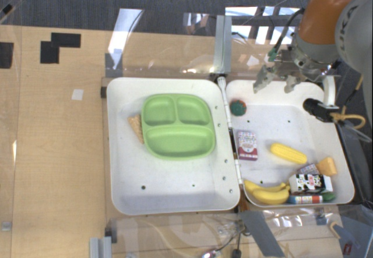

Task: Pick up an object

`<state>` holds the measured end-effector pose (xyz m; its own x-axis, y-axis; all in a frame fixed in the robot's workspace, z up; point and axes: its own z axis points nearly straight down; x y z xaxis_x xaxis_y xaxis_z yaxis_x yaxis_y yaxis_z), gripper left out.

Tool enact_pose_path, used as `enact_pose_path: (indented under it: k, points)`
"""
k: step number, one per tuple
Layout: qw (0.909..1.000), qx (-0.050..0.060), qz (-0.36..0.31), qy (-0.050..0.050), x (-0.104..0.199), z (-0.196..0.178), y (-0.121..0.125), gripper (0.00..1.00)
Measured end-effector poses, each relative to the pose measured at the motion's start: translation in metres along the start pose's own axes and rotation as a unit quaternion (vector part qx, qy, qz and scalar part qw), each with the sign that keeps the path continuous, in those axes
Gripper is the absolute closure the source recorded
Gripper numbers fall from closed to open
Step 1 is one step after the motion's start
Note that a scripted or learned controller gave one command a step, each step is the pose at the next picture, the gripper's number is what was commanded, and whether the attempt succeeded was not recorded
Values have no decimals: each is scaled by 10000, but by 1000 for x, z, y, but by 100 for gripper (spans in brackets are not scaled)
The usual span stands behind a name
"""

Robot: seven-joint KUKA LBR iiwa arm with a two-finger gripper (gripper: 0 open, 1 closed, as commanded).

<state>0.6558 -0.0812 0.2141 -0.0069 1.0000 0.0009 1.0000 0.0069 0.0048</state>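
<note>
Camera view looks down on my tool (274,83) hanging above the 12 o'clock rim of the right bin (280,126). Its two fingers (260,84) are spread wide, with nothing between them and nothing touching them.

Every loose thing I could pick up lies below the tool in one bin or the other. Taking the right bin as a clock face:
- A small green ball with a red patch (237,107) sits at 10 o'clock, close to the wall shared with the other bin. It is the nearest thing to the tool, but well apart from it.
- A little printed carton (247,145) lies flat at 9 o'clock.
- A yellow corn cob (288,153) lies slantwise near the middle.
- An orange block (327,165) is at 4 o'clock.
- Just beside it, at 5 o'clock, is a black-and-white carton (309,181).
- A marker (312,198) lies along the 6 o'clock rim, under that carton.
- A banana (268,193) curves along the rim at 7 o'clock.

The left bin (175,190) holds a green divided plate (178,126) near its middle. A tan cracker (136,127) pokes out from under the plate's 9 o'clock edge. Both bins rest on the pale wooden desk (52,163).
</note>
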Motion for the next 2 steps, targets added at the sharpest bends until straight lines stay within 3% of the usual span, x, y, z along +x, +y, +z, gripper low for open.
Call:
enact_pose_path:
  k: [1,2]
  points:
    - [10000,4,-40,-3,-17,78,-42,0]
    - [9970,-11,771,-6,-27,-22,-34,0]
